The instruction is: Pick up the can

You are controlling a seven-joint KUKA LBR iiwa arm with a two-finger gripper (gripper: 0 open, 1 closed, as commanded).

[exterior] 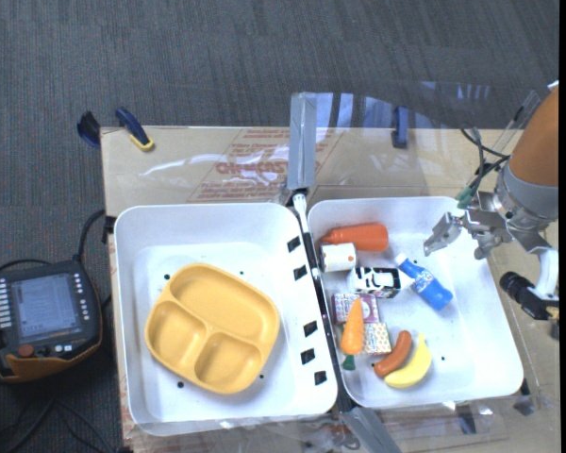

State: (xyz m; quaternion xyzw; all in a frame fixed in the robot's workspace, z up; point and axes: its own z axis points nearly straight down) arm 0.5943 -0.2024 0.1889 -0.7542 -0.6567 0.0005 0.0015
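Arm: grey, orange band, cut off at right edge; wrist and cabling crowd its end.
Claw [450,231]: metal fingers spread apart, nothing between them, over right bin's upper right.
Can [339,257]: small white cylinder on its side, right bin's upper left, just below an orange-red sausage-shaped toy [356,237]; label unreadable.
Right bin [481,347]: shallow glossy white plastic; blue bottle [426,284], carrot [354,327], banana [411,364], printed packets partly overlapped.
Left bin [141,243]: yellow three-compartment tray [213,327], matte, rounded corners.
Table [198,163]: tan board under glaring clear film.
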